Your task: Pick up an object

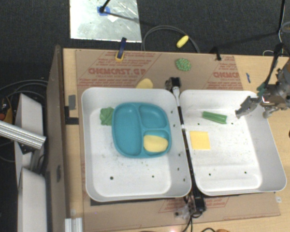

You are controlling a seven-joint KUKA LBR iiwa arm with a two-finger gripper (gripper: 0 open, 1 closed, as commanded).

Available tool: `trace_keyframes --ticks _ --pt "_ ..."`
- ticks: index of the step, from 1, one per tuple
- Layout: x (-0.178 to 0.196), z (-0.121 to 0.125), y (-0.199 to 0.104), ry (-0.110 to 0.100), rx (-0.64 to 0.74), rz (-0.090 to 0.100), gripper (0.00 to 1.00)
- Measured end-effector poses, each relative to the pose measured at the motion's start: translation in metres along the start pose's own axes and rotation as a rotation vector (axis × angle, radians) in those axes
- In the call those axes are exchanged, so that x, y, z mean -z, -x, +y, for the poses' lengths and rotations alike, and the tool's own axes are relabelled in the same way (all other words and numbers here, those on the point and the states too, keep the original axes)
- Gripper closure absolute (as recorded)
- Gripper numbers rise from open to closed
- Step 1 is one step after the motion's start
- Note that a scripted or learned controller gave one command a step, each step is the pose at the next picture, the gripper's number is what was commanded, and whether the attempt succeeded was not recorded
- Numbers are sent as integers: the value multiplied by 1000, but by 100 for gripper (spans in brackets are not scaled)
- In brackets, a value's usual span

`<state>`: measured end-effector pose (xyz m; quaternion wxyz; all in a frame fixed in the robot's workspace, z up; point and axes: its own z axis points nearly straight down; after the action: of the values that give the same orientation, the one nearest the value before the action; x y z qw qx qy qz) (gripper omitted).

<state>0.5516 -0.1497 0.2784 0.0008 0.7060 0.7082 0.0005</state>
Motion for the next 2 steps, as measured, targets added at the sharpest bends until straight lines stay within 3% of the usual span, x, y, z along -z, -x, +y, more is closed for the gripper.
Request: trace_keyframes --ticks 1,2 --pt "-137 61 -27 -2 5 1 0" --pt "-188 99 13 4 -2 -2 0"
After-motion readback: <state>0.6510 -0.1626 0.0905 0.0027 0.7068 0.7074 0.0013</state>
